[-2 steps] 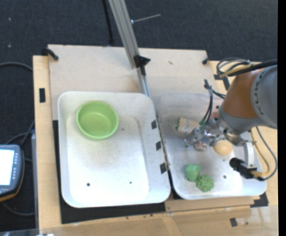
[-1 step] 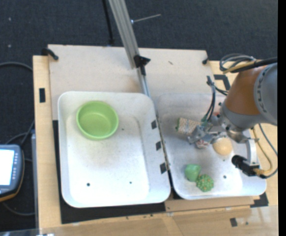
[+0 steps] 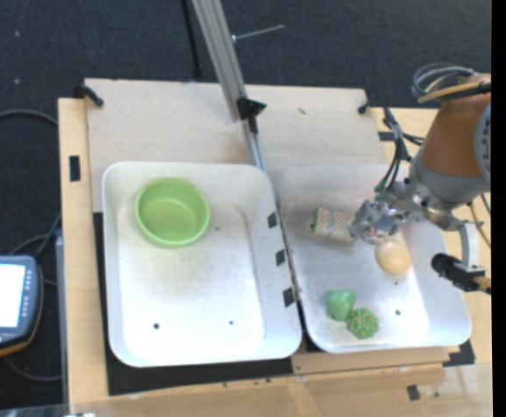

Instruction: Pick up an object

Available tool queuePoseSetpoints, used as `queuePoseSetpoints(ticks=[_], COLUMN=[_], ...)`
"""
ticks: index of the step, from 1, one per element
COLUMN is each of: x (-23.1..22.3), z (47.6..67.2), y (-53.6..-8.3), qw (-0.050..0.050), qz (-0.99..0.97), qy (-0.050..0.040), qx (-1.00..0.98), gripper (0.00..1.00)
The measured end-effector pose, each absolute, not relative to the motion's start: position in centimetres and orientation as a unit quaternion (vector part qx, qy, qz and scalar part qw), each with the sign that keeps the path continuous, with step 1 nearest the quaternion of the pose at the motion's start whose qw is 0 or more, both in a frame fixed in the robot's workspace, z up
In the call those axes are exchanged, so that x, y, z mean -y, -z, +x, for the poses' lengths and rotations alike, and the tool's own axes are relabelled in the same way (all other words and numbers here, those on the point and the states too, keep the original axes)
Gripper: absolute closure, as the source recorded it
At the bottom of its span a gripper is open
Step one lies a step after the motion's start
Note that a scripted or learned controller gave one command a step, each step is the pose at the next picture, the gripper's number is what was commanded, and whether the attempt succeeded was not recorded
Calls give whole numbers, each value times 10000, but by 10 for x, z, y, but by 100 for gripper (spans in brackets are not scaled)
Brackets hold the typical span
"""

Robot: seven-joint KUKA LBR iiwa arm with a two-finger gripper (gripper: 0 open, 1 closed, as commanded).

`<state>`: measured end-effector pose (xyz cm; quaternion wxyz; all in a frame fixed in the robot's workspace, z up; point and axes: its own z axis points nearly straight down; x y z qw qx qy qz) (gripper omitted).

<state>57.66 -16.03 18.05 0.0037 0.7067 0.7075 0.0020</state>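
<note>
My gripper (image 3: 370, 224) hangs low over the right bin (image 3: 427, 320), its metal fingers right beside a small patterned cylinder (image 3: 332, 223) lying on its side. The cylinder's right end touches or sits just at the fingertips; I cannot tell whether it is between them. A pale yellow egg-shaped ball (image 3: 394, 257) lies just below and right of the gripper. Further toward the front of the bin sit a smooth green object (image 3: 340, 303) and a bumpy green ball (image 3: 362, 323), close together.
The left bin (image 3: 192, 320) holds a green bowl (image 3: 172, 212) at its back left. A slanted metal pole (image 3: 223, 50) rises behind the bins. A pendant with a screen (image 3: 5, 302) lies off the bench at the left. The grey and orange arm (image 3: 453, 150) covers the right bin's back right.
</note>
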Motion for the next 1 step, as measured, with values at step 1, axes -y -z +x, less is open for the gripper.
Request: queuePoseSetpoints(ticks=[1], x=[162], z=[581], y=[-224], qw=[30], qz=[7061], qy=[-17], qx=[-7081], gripper=[100])
